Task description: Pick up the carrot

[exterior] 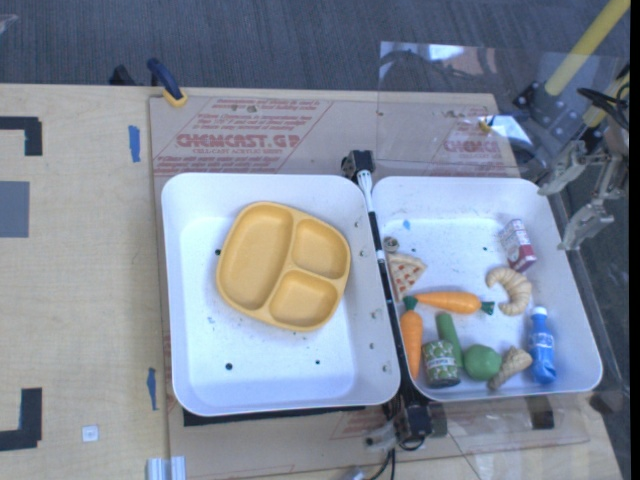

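Carrots of orange plastic, two of them, lie in the right-hand shallow white bin (585, 308): one orange carrot with a green stub (450, 302) lies level near the bin's middle, and a second orange carrot (412, 340) lies lengthwise along the bin's left wall, just below a pizza-slice toy (404, 271). The tool (588, 213) hangs at the bin's upper right rim, well apart from both carrots, with a small red-and-white can (518, 244) and a tan croissant (513, 290) between it and the level carrot. Its thin metal fingers point down with nothing seen between them; how far they are parted cannot be told. Little of the grey arm (560, 118) is seen, reaching in from the upper right above the counter (80, 268). The left white bin (190, 348) holds a yellow three-part plate (283, 265).
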Controlling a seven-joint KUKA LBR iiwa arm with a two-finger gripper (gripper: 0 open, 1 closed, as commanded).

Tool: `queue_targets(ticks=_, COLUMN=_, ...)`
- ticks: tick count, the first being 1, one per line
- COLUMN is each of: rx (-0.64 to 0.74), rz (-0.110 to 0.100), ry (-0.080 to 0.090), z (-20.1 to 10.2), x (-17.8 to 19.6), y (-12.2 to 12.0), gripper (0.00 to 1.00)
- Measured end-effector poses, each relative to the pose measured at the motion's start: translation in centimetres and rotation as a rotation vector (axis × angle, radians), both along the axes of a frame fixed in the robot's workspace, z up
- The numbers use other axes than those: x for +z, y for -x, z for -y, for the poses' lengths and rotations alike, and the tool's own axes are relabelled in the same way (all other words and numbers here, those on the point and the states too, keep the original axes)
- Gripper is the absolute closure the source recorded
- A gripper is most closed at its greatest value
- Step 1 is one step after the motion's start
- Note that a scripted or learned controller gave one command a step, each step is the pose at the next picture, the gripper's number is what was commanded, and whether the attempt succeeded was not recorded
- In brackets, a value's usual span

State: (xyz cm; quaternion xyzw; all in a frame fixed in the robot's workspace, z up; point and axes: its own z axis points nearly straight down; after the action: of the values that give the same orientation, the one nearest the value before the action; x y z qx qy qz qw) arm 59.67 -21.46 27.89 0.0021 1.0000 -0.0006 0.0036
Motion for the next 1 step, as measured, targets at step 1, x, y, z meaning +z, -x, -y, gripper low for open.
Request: queue_targets(ticks=1, rx=0.038, rz=-0.008, ry=-0.003, z=-3.27, x=-6.6, y=8.18, gripper=0.0)
